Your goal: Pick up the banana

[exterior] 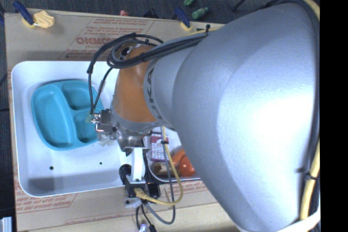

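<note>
The grey arm with its orange band (133, 95) covers most of the right bin. My gripper (130, 144) hangs under the wrist, low over the wall between the two bins, and the wrist hides most of it. Just right of it, in the right bin, lie a red-and-white packet (159, 150), an orange object (184, 164) and a brownish object (161, 170). The arm hides the remainder of that bin.
A blue divided tray (60, 111) lies in the left bin (32, 171), touching distance from the wrist's left side. The bench (81, 30) has blue clamps at its far edge. Green bits lie on the floor beyond.
</note>
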Controlling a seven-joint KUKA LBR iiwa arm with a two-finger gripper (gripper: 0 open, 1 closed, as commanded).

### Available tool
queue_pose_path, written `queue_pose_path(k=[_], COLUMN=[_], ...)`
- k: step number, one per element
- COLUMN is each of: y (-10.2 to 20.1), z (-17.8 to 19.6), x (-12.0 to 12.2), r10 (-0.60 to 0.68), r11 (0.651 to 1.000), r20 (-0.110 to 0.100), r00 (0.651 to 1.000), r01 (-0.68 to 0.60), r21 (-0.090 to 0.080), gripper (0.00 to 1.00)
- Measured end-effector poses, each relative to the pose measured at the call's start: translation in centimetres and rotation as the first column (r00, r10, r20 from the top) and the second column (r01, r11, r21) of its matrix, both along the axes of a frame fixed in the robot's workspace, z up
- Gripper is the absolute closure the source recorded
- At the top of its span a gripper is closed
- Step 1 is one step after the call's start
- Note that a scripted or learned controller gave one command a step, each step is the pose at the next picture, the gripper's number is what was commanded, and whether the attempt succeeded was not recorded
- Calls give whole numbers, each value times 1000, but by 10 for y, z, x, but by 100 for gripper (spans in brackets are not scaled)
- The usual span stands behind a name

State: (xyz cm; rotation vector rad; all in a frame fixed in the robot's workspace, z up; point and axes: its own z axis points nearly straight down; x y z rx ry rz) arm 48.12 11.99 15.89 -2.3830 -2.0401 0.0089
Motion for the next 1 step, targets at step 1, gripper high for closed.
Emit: queue_pose_path(k=[1], y=[9], z=[314], x=[-3], r10=[90], r11=[996], r20=[7], r00=[996], r01=[-90], r21=[1], gripper=[100])
